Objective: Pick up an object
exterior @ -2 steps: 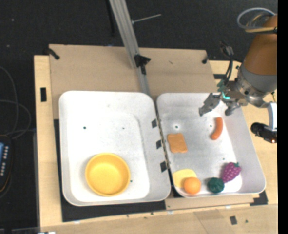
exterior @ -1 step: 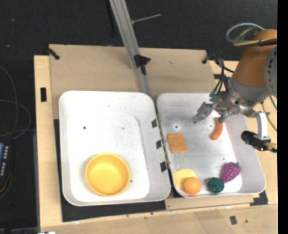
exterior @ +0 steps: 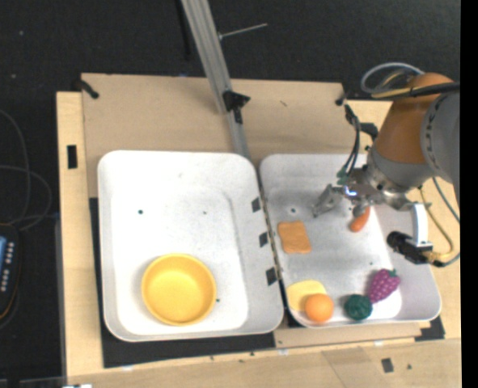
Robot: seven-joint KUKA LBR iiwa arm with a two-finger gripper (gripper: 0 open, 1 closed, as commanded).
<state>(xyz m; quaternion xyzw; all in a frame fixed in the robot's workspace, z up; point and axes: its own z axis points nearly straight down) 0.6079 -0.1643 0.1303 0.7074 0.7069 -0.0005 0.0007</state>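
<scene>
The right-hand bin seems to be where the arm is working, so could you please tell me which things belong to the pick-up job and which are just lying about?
In the job:
end effector over the right-hand bin
small orange carrot right beside it

Lying about:
tan slice
yellow piece
orange
green ball
purple grapes
yellow bowl in the left bin

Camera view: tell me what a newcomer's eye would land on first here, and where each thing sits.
The yellow bowl stands out first, alone near the front of the left bin. Next comes the grey and orange arm reaching in from the right over the right bin, with a small carrot right under its wrist. Along that bin's front edge lies a bright cluster: an orange, a dark green piece and purple grapes.
</scene>
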